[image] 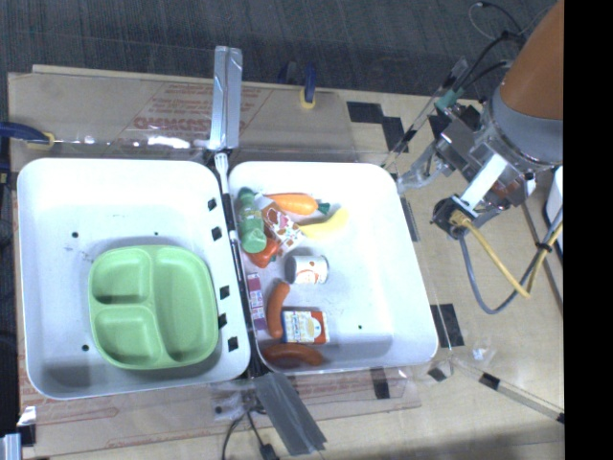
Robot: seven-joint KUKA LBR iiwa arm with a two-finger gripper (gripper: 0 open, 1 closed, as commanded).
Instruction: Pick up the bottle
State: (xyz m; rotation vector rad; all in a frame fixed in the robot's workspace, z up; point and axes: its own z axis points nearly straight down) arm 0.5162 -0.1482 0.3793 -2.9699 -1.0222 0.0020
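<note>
The bottle lies along the right bin's left wall. My tool hangs outside that bin's right rim; spread or not, I can't tell. I'd straddle the bottle's width.

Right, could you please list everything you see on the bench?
Left bin: 1, white, view's left.
Right bin: 1, white, view's right.
Plate: 1, green, divided, in left bin.
Bottle: 1, green, right bin, along its left wall.
Carrot: 1, orange, right bin, far end.
Banana: 1, yellow, just right of carrot.
Carton: 1, red-white, beside bottle.
Can: 1, pale, right bin's middle.
Orange sausage: 1, nearer than can.
Box: 1, orange, beside orange sausage.
Red sausage: 1, near wall.
Gripper: 1, grey, outside right bin's far right corner.
</note>
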